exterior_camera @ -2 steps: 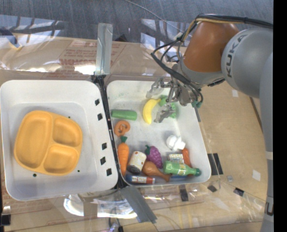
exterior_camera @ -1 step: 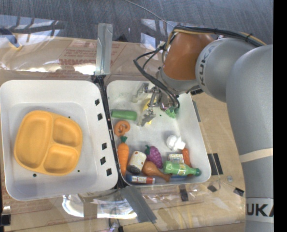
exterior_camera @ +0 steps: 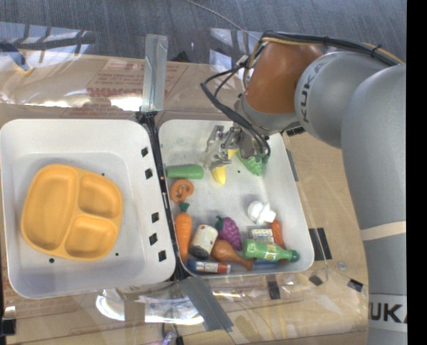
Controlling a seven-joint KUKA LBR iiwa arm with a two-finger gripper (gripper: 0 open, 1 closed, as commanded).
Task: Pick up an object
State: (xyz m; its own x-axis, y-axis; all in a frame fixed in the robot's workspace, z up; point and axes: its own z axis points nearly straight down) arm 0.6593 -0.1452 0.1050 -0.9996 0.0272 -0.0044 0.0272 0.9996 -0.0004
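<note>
The gripper (exterior_camera: 224,149) is down in the right bin (exterior_camera: 289,192), upper centre of the frame, closed on a yellow toy (exterior_camera: 219,172); lifting it clear is left to do

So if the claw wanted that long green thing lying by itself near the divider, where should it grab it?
Probably across its middle, coming straight down from above. The green piece lies flat and lengthwise across the right bin, long and narrow, so the claw could close across its short width. Bare floor shows on both long sides; the orange piece sits just below it, so staying centred seems safest.
</note>
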